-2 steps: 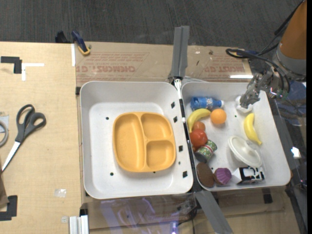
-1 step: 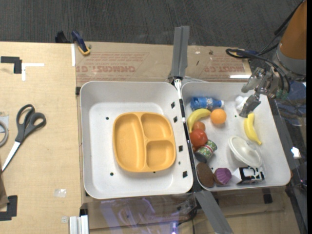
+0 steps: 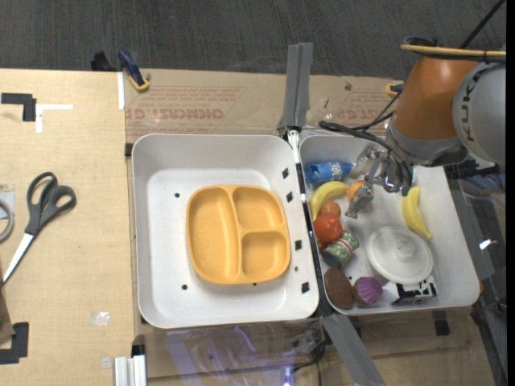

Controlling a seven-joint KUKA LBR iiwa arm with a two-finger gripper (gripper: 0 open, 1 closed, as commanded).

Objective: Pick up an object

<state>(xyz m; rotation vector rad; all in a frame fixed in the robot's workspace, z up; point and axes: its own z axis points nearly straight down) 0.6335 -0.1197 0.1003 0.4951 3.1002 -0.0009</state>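
My gripper (image 3: 362, 187) hangs low over the upper middle of the right bin (image 3: 455, 240), its fingers open. A small orange piece (image 3: 355, 188) lies at its tips, and I cannot tell whether they touch it. Just left of it lie a yellow banana (image 3: 324, 194) and a blue packet (image 3: 328, 170). Below are a red tomato (image 3: 327, 227) and a green can (image 3: 342, 248). A second banana (image 3: 414, 211) lies to the gripper's right. A white round lid (image 3: 400, 254), a brown item (image 3: 339, 288) and a purple item (image 3: 368, 289) sit nearer the front.
The left bin (image 3: 153, 215) holds a yellow divided plate (image 3: 239, 233). Scissors (image 3: 40, 203) lie on the bench at the far left. A blue clamp (image 3: 133, 69) sits at the back left. A grey divider post (image 3: 297, 83) stands between the bins at the back.
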